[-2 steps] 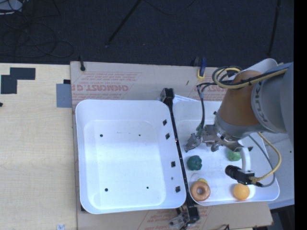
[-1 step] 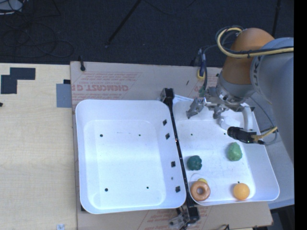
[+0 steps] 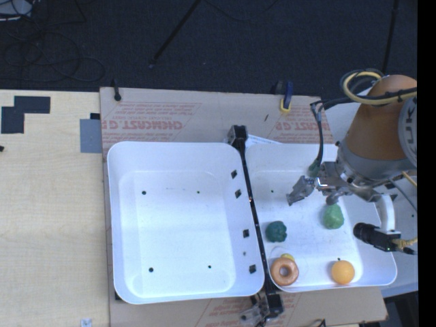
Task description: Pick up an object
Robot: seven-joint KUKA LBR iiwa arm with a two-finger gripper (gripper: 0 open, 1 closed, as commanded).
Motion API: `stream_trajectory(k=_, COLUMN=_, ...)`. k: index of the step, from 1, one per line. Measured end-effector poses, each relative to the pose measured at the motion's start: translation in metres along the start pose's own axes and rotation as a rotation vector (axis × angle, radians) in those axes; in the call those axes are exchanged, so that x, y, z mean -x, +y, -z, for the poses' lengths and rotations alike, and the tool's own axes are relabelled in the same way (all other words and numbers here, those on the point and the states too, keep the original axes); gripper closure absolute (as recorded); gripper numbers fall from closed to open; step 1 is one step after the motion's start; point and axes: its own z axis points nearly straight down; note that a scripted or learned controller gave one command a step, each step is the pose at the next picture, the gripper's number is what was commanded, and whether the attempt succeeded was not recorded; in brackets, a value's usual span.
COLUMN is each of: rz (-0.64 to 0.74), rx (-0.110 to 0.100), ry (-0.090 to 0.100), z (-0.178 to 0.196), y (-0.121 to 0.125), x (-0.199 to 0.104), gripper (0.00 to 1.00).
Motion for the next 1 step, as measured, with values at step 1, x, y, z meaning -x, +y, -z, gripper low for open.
stream_trajectory(k=1, rz=0.008, rx=0.007, ry=-0.001, z=-0.0685, y=0.0746, x=-0.024, gripper=0.0)
